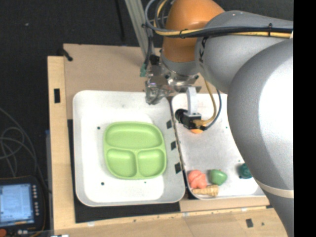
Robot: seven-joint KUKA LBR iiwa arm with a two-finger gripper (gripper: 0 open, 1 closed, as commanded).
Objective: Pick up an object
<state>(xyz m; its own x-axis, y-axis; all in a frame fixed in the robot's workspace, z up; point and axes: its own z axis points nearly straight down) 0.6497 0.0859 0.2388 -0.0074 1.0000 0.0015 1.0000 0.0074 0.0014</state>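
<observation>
The end effector (154, 94) sits at the 12 o'clock rim of the left bin (85, 147), toward that bin's 1 o'clock corner and just beside the wall it shares with the right bin (213, 149). Its metal tip is small and blurred against the white, so I cannot tell whether it is wide, narrow or holding something. The grey arm with its orange band comes in from 3 o'clock and covers much of the right bin's 3 o'clock side.

In the left bin a lime green divided plate (134, 149) lies flat near the centre, with one long compartment toward 12 o'clock and two smaller ones toward 6 o'clock. It is well apart from the end effector.

The small objects sit in the right bin's 6 o'clock end. A pink object (196, 177) lies just beside a green object (217, 176), with a tan object (208, 190) against the rim at their 6 o'clock. A teal object (244, 171) shows at 3 o'clock of the green one, partly hidden by the arm.

Both bins rest on the pale wooden counter (98, 68).
</observation>
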